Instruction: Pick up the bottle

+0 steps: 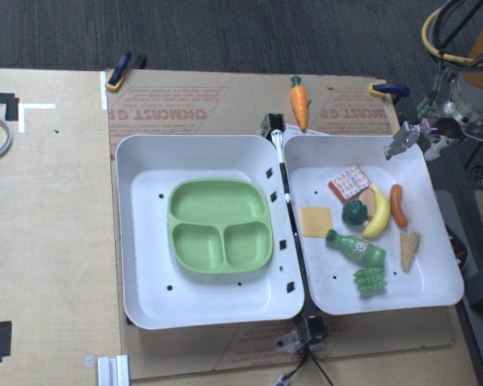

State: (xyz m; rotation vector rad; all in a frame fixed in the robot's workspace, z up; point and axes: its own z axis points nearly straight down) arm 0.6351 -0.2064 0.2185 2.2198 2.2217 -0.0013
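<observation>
The green bottle [357, 248] lies on its side in the right bin [435, 288], cap toward the left, near the bin's middle. It rests between a yellow cheese slice [315, 221] and a green pea pod [369, 281]. My gripper [409, 137] hangs over the far right corner of that bin, well away from the bottle and up-right of it. Nothing shows in its grasp.
Around the bottle lie a broccoli [355, 211], banana [377, 213], sausage [398, 205], red-white box [350, 182] and a tan cone [409, 249]. The left bin [137, 215] holds a green divided plate [220, 225]. A carrot [298, 103] lies on the cardboard behind the bins.
</observation>
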